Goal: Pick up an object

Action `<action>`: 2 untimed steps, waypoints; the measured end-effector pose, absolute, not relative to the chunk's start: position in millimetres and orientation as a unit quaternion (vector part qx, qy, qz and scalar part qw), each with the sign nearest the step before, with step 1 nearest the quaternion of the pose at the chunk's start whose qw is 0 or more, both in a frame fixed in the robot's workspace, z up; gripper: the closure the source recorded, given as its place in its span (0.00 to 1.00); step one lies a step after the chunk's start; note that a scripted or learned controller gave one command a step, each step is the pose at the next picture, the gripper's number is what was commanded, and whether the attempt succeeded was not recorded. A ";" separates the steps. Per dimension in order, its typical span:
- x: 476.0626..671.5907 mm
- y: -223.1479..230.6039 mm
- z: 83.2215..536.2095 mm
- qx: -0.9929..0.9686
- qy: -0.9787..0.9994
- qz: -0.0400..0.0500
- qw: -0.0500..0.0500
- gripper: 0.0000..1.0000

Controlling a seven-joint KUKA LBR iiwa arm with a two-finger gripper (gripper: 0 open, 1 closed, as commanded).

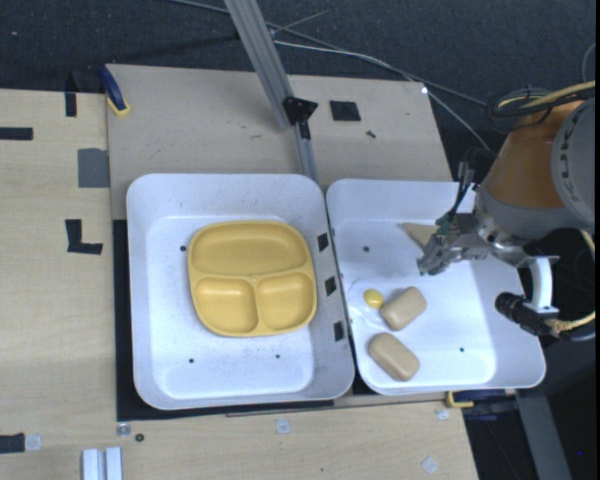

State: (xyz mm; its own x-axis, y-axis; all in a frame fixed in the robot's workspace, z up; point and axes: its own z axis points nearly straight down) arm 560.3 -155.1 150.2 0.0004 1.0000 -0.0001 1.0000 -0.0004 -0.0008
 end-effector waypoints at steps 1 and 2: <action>557.5 -157.6 192.4 -0.707 -0.707 0.000 -0.001 1.00; 568.1 -157.4 244.1 -0.707 -0.708 0.000 -0.001 1.00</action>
